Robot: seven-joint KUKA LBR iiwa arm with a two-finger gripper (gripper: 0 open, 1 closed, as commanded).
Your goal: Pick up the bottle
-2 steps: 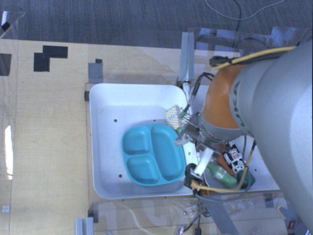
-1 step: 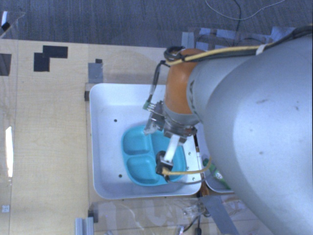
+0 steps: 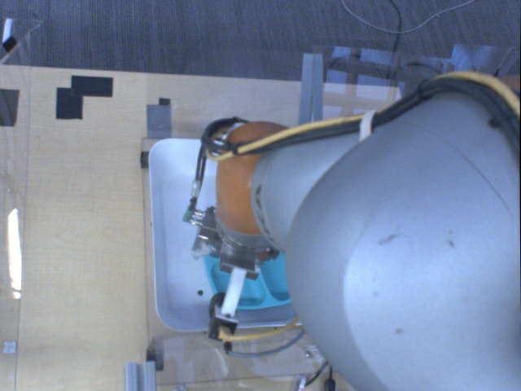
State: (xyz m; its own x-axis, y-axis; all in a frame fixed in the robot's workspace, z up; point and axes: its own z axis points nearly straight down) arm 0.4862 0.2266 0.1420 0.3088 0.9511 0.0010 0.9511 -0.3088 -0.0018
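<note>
Status from the overhead cam. My arm (image 3: 391, 243) reaches in from the right, and its grey housing covers the right half of the bench. The orange band (image 3: 240, 182) sits over the middle of the white bin (image 3: 163, 218), with the wrist pointing down toward the bin's lower end in frame. The gripper (image 3: 230, 255) is low inside the bin, just below the orange band as the camera sees it. Open or closed: can't tell, because my own wrist hardware blocks the view. I can't see anything held, so I'm not claiming a grasp.

Bottle: I can't confirm it. A light-blue item (image 3: 262, 287) lies flat on the bin floor at the lower end, right beside and under the gripper, its right part covered by the arm. It's too hidden to say whether that's the bottle, or whether the gripper touches it.

Surroundings: the light wooden bench (image 3: 81, 283) lies left of the bin. Black tape patches (image 3: 81, 96) sit near its far edge, well apart from the bin. A grey bracket (image 3: 159, 119) stands just past the bin's far-left corner. A thin cable (image 3: 400, 27) loops on the blue-grey carpet (image 3: 203, 15) beyond the bench.
</note>
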